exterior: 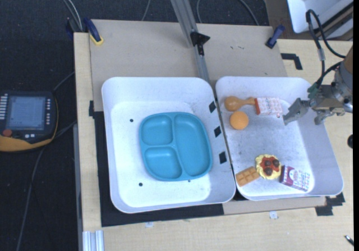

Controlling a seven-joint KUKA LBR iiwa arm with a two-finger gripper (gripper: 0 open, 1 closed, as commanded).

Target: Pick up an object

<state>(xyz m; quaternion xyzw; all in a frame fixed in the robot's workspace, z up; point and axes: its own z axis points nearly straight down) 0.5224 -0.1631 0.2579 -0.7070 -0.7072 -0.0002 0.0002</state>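
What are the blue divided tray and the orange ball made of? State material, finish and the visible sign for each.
Blue divided tray: probably moulded plastic, smooth with a slight sheen; one even colour, rounded corners and raised dividers point to that.
Orange ball: looks like matte plastic or foam; even colour with no glare. The view leaves it open which.

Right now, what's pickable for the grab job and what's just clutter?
Pickable, right bin: orange ball, drumstick, carton, cracker, tart, packet.
Clutter: blue tray in left bin, handheld screen, clamps.
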